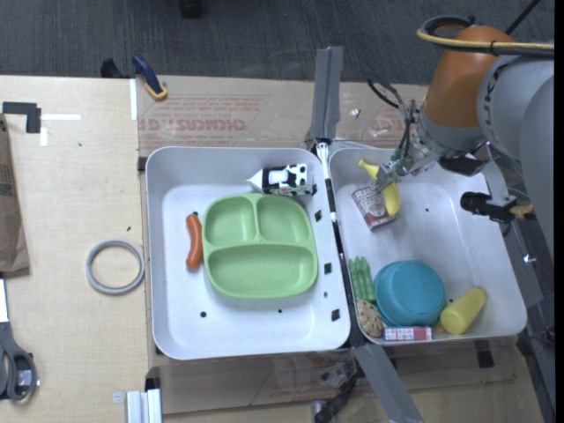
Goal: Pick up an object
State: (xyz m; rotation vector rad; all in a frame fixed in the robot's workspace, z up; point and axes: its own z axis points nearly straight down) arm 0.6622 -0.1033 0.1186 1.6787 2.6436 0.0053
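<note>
My gripper hangs low over the back left part of the right bin, below the arm's orange band. Its tip is right at a yellow banana-like toy, which lies against a small pinkish packet. I cannot see whether the tip touches the toy. Nearer the front of that bin sit a blue bowl, a yellow bottle, a green ridged piece, a cookie and a small pink box.
The left bin holds a green divided plate, an orange sausage and a black-and-white cow toy. On the bench to the left lie a tape ring and scissors.
</note>
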